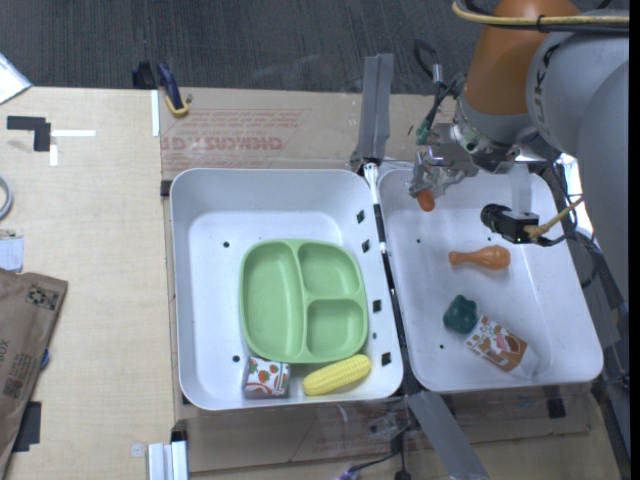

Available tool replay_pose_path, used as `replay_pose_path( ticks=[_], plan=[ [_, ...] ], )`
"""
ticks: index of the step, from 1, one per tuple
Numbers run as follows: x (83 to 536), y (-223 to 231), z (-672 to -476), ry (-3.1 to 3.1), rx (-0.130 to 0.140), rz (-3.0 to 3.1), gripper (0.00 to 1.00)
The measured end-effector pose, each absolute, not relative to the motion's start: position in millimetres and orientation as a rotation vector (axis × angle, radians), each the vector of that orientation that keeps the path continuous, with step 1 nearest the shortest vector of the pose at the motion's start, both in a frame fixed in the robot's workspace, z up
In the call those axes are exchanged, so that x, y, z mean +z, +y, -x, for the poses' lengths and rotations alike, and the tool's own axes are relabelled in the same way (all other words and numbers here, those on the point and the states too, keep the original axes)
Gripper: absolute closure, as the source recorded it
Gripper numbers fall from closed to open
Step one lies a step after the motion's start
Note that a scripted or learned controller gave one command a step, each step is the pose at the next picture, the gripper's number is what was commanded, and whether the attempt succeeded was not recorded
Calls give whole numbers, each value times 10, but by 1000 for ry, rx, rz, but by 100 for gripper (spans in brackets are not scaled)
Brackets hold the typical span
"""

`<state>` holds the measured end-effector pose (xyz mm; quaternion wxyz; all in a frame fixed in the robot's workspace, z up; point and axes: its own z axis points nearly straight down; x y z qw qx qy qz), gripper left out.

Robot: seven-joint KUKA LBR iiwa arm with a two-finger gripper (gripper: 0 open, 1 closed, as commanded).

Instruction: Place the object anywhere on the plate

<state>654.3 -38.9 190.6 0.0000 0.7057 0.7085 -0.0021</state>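
The plate (302, 300) is lying flat in the middle of the left bin. It is light green, with rounded corners, and it is divided in three compartments: one long compartment on the left side and two smaller ones on the right side. All three compartments are showing only their green bottom. Its long side is running from the back of the bin toward the front.

The object (427, 201) is a small orange thing, hanging at the back left corner of the right bin, just under the gripper tips. It is too small to tell its exact shape. It is staying well apart from the plate.
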Motion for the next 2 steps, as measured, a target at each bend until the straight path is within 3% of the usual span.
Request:
replay_pose_path(
  ticks=[1, 2],
  plan=[
    [1907, 205, -6588, 2578, -3, -1796, 100],
    [1914, 566, -5997, 2883, -1, -1249, 100]
  ],
)
